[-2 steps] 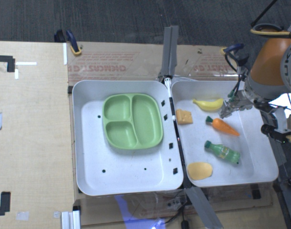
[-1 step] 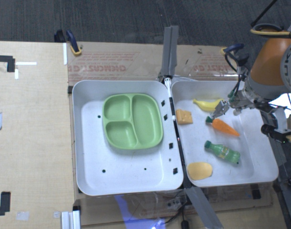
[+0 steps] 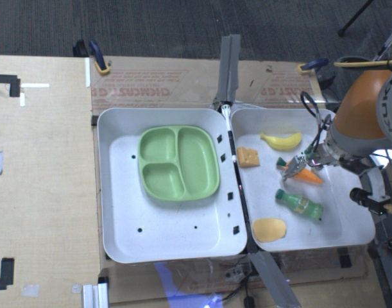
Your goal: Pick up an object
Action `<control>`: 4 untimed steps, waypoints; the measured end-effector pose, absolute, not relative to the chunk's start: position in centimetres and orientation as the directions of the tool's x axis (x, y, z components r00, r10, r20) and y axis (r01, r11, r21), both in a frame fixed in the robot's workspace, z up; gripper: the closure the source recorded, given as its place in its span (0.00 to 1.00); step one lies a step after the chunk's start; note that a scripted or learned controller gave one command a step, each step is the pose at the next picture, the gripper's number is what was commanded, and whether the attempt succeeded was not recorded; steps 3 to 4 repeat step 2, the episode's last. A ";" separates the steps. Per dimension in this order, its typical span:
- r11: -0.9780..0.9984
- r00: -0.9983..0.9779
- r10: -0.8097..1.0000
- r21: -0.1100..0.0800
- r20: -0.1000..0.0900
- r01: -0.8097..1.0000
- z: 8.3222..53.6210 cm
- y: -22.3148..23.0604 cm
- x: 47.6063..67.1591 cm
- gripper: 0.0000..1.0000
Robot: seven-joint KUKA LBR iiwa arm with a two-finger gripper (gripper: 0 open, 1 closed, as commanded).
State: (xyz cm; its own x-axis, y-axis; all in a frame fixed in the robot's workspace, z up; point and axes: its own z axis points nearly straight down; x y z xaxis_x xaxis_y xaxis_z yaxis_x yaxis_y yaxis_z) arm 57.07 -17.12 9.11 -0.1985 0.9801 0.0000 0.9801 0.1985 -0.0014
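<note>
The gripper hangs low over the right bin, right at the carrot, whose orange body lies just to its right with the green top under the tip. Whether the fingers are apart or together I cannot tell; they blur into the carrot's leafy end.

Just behind the gripper lies the banana, to its left the small tan bread piece, in front of it the green bottle, and further forward the yellow chip-like piece. The green divided plate sits well off to the left in the other bin.

The carrot looks like light, stiff toy plastic, probably slick and tapered, so it may squirt out. Gripping across the thick middle seems safest.
</note>
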 end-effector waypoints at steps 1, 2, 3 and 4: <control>0.194 -0.194 0.981 -0.001 0.000 0.981 10.0 -17.2 57.1 1.00; 0.221 -0.221 0.975 0.000 -0.001 0.975 21.4 -11.0 58.0 1.00; 0.221 -0.221 0.975 0.000 -0.001 0.975 21.4 -11.0 58.0 1.00; 0.221 -0.221 0.975 0.000 -0.001 0.975 21.4 -11.0 58.0 1.00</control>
